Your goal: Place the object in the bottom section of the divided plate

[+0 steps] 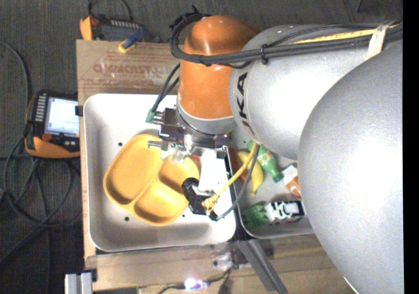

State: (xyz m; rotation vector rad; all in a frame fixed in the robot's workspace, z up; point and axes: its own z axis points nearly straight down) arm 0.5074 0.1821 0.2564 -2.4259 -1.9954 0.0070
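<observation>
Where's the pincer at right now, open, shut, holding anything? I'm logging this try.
Pincer: cannot be told; it sits over the yellow divided plate in the left white bin, its tips hidden by the wrist.

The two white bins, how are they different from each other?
The left bin shows nearly whole, while the right bin is mostly hidden under the arm. The left bin holds a yellow divided plate, while the right bin holds a jumble of small green, yellow and white things. The end effector hangs over the left bin, at the plate's edge, not over the right bin. Both are shallow, white and side by side.
</observation>
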